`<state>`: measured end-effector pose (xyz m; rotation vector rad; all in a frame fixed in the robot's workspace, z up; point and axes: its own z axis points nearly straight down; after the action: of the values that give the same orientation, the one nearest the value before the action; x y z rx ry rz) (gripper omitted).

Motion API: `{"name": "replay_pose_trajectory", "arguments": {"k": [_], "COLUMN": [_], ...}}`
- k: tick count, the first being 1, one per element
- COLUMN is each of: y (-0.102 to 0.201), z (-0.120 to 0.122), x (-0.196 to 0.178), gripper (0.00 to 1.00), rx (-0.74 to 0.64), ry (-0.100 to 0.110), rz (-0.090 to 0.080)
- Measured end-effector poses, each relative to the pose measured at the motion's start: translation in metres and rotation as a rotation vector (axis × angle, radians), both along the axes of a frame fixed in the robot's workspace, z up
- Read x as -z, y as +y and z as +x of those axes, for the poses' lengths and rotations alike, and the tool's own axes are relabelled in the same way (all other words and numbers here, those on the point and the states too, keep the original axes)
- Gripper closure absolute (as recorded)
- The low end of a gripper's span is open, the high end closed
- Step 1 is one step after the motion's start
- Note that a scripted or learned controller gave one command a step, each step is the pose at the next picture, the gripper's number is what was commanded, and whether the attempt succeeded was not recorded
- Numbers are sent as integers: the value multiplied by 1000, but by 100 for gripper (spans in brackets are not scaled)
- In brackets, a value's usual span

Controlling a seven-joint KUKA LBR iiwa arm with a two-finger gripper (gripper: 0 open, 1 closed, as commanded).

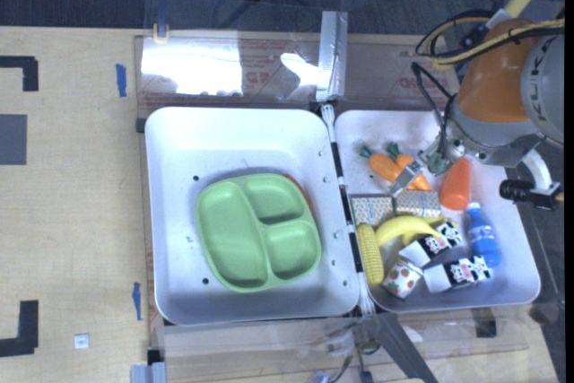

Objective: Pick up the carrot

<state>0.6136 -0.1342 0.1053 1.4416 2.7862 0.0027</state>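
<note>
A pale wooden table [72,220] carries two shallow white bins side by side, with dark carpet beyond it. The grey arm with its orange band [491,85] reaches into the right-hand white bin [525,282], and its fingers [414,175] sit low over the clutter there; whether they are released or clenched cannot be told at this angle. The small orange carrot with a green top [386,164] lies just beside the fingers, touching or nearly so. An orange bottle [456,185] stands just to their other side. Nearer the camera lie a yellow banana [408,231] and a blue bottle [482,239]. The left-hand white bin [170,157], well apart from the fingers, holds a green sectioned plastic tray [258,230].
</note>
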Motion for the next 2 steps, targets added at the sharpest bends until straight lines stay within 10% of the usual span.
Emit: {"name": "replay_pose_trajectory", "arguments": {"k": [1,2], "y": [-1,-1], "z": [1,1], "x": [-11,-11], "gripper": [100,0], "rx": [2,2], "ry": [-6,-6], "rz": [-1,-1]}}
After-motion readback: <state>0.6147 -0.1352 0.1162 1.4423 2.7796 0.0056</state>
